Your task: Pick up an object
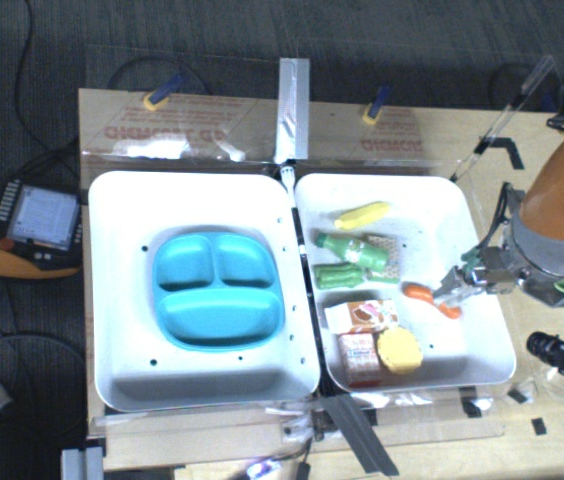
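So the hand (459, 286) is sitting low over the right side of the right-hand shallow white plastic bin (482, 360), right at the small orange carrot-shaped toy (432, 300); can't tell how far open it is or if it's got anything. Left of the carrot there's a green plastic bottle (354, 250), with a yellow corn-like toy (362, 214) above that. Below-left of the carrot sits a round yellow block (399, 349). Further left, the other bin holds a blue divided plastic plate (218, 288).
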You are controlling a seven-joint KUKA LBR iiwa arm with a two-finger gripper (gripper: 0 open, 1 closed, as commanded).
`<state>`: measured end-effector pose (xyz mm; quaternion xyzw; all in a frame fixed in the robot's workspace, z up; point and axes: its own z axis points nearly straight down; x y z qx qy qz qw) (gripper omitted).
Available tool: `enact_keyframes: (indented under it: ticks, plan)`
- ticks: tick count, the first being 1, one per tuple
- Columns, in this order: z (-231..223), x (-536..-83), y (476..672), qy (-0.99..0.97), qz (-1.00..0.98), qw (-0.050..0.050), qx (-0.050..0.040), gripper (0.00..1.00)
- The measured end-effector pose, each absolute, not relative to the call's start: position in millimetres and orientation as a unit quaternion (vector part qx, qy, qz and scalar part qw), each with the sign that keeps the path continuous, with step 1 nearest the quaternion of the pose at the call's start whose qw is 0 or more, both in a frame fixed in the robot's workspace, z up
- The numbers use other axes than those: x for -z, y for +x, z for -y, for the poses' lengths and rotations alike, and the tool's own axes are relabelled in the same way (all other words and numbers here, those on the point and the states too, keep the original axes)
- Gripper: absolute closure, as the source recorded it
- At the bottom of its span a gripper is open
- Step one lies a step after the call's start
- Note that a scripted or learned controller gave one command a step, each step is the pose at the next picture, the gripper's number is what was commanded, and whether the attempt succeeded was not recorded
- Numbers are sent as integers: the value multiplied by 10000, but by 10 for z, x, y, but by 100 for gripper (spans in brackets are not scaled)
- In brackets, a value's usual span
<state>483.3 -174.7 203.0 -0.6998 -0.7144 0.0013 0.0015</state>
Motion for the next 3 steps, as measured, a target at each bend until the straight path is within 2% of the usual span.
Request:
enact_keyframes:
  ticks: [1,2,3]
  plan:
    - [1448,-2410,6385,-7757,6311,-5,-23,100]
    - [1413,-2651,5871,-7088,7054,-3,-21,100]
    - [1361,-2623,6226,-7496,6619,1,-16,100]
